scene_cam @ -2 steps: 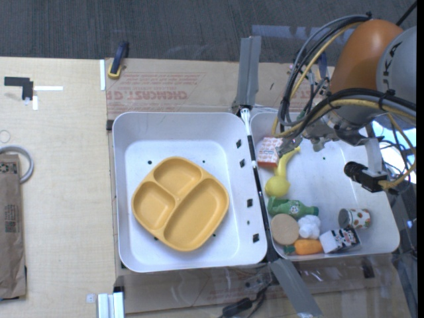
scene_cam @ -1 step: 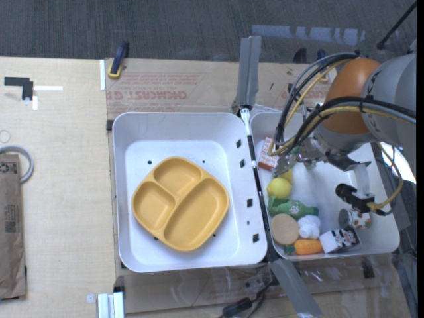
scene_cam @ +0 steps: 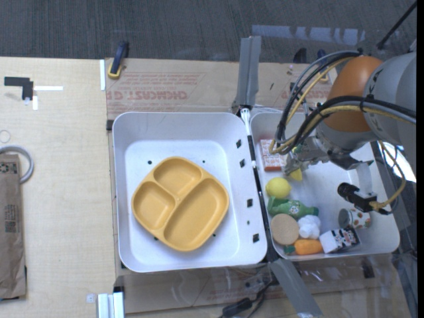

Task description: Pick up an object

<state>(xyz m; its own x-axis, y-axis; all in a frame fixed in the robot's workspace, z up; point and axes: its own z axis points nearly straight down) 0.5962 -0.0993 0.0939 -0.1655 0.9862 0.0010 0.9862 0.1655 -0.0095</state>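
Note:
My gripper (scene_cam: 296, 164) hangs over the upper left part of the right bin (scene_cam: 377, 244), low above its floor. A small yellow piece (scene_cam: 294, 175) shows right under its tip; whether it is held is unclear. Just below lies a yellow lemon (scene_cam: 278, 188). A red and white box (scene_cam: 267, 155) lies to the gripper's left against the bin wall. Further toward the front are a green toy (scene_cam: 293, 209), a tan disc (scene_cam: 285, 229), a white ball (scene_cam: 309, 226) and an orange carrot (scene_cam: 306, 246).
The left bin (scene_cam: 126, 177) holds a yellow divided plate (scene_cam: 181, 203). A white, black and red item (scene_cam: 340, 238) and a small patterned cup (scene_cam: 361, 218) sit at the right bin's front right. The arm covers that bin's back right.

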